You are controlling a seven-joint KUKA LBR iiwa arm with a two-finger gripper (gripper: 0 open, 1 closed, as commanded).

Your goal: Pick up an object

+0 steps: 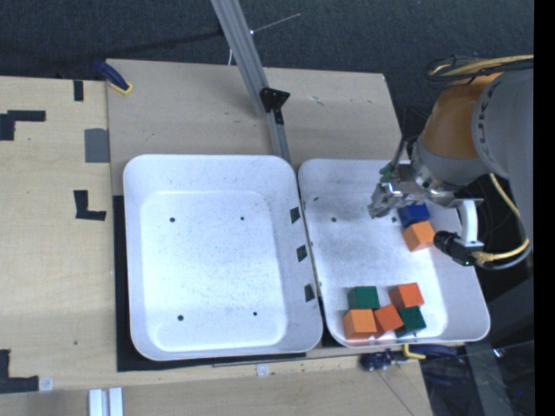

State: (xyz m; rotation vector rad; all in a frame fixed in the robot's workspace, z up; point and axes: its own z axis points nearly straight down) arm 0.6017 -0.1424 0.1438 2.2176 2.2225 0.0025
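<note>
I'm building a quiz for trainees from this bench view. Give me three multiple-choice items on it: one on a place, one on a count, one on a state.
1. Where do the blocks lie?
A. left bin
B. right bin
C. on the bench

2. How many blocks form the cluster at the right bin's near edge?
A. two
B. nine
C. five

3. What is the claw doing?
A. low over the right bin's far part
B. parked over the left bin
C. raised over the bench

Key:
1 B, every block lies in the right bin.
2 C, the cluster has three orange and two green.
3 A, the claw sits beside the blue block and lone orange block.
</note>
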